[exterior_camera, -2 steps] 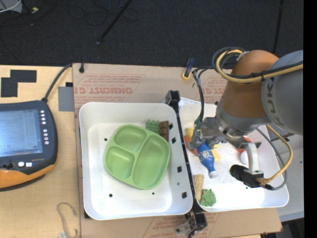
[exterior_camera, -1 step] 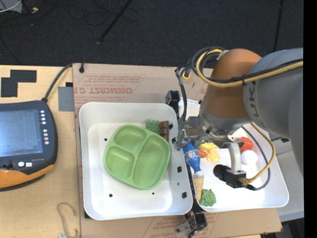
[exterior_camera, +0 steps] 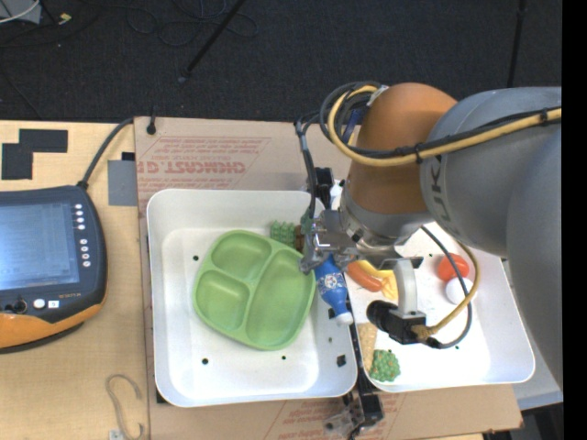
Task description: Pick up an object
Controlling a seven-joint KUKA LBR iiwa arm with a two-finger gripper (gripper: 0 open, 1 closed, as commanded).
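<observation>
Now the grey arm's two-finger gripper is seen low over the rim between the two shallow white bins, just beside a smooth green moulded plastic tray with three compartments lying in the left bin. A blue and white tube-shaped item is angled just below the metal fingers; whether the jaws are apart or together cannot be told. A knobbly green lump and a rounded orange piece are lying in the right bin.

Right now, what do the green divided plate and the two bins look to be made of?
Green divided plate: probably moulded plastic, matte with a soft sheen and rounded compartment ridges. Left bin and right bin: likely thin white plastic, smooth, with rounded rims; could be coated metal.
</observation>
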